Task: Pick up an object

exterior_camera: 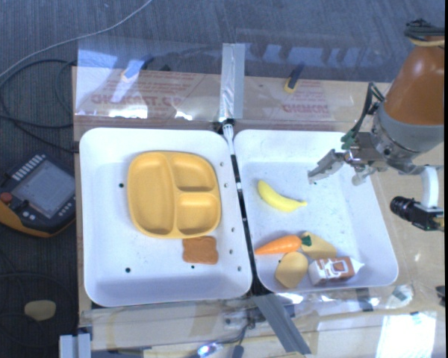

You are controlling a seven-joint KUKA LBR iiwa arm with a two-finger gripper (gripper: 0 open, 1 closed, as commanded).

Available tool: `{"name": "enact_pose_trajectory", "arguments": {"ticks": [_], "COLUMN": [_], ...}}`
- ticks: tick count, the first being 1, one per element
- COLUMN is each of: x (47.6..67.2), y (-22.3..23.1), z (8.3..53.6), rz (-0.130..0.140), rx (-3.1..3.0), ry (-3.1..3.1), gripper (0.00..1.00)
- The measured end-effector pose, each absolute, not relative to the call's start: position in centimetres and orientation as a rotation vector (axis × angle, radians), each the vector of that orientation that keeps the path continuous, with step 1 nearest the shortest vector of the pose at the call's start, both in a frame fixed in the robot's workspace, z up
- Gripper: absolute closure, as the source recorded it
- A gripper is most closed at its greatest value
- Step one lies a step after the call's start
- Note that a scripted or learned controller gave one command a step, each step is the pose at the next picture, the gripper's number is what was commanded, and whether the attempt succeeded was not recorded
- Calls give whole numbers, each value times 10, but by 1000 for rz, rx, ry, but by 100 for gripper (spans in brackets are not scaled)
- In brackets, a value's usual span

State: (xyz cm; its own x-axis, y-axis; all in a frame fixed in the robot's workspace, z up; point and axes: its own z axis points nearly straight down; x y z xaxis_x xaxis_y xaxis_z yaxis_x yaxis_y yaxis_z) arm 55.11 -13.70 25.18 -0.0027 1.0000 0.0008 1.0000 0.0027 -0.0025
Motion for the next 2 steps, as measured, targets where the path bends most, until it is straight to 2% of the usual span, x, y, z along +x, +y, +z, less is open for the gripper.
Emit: {"name": "enact_pose_trajectory", "arguments": {"ticks": [1,2], "x": [568,569], "y": [-107,-96], "z": [245,315], "rz": [4,1], "rx": [-2155,-2091], "ry": [-2285,-2344], "gripper": [0,0]}}
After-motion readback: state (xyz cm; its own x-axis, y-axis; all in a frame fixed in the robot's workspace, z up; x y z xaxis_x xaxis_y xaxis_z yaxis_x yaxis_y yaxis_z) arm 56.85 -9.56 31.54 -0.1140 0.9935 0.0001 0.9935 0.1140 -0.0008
